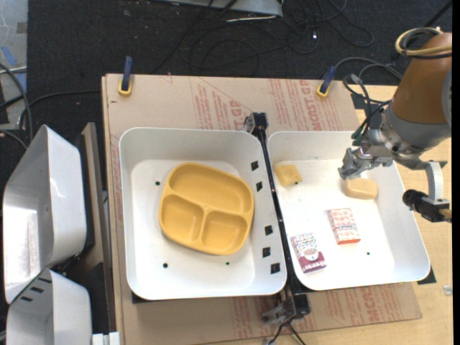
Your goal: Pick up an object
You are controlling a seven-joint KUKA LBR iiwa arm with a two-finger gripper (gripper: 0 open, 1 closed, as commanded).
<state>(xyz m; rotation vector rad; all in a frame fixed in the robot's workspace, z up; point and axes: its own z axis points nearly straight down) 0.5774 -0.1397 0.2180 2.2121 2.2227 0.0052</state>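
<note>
Going left to right, so you know what you've got. The left white bin (136, 192) only has that yellow plastic tray with three compartments (206, 208) lying flat in the middle. It's stiff and light, but wide and smooth, with only a thin rim to pinch, so I'd skip it.

The right white bin (402, 264) is where the easy picks are. Near its left wall sits a small pale yellow sponge-like chunk (289, 175), probably soft and near weightless, so it'll squash a bit but shouldn't slip. Toward the front there's a small purple-and-white carton (309, 252) lying flat, and just right of it, apart, a small red-and-white packet (343, 226), also flat. Both look like light cardboard: stiff across the narrow sides, easy to dent if you clamp the broad face.

Then the tan rounded foam-looking block (361, 188), further back and right in that bin. That looks like your target, since the gripper (353, 165) is sitting right at its back-left edge, touching or as good as touching. Honestly I can't tell from this angle how the gripper is set, and nothing is visibly caught in it, so don't count it as a grab yet. The block looks light, soft and grippy; take it across its short width, centred, and squeeze gently so it doesn't pop sideways.
</note>
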